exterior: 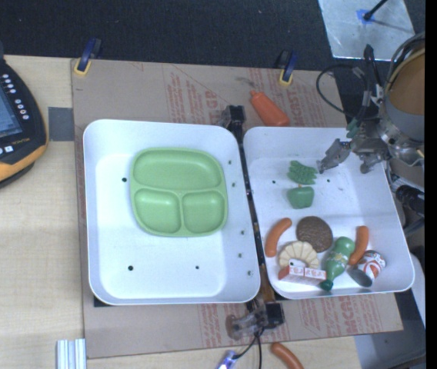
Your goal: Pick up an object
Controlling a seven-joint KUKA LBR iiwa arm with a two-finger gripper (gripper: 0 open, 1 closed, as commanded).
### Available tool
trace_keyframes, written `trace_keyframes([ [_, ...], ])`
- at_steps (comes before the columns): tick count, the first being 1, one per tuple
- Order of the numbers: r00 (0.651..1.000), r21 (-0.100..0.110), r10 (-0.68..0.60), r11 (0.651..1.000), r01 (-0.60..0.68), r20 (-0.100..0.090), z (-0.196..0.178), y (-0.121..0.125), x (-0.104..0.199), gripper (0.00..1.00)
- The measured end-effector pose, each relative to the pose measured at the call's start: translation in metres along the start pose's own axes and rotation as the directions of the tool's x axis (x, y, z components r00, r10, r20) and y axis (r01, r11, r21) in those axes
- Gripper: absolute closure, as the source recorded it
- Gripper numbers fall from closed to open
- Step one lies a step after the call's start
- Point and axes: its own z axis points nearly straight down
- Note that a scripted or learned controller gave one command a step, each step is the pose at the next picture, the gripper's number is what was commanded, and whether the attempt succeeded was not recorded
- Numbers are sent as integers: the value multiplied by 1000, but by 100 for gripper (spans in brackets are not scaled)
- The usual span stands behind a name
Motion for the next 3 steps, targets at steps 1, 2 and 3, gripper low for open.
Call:
trace_keyframes([
  [1, 1000, 4, -1, 1000, 1, 0, 97, 57, 48, 0],
  [2, 1000, 2, 0, 1000, 0, 1, 104, -69, -1, 0],
  [3, 1000, -1, 0, 1000, 0, 0, 108, -8, 0, 0],
])
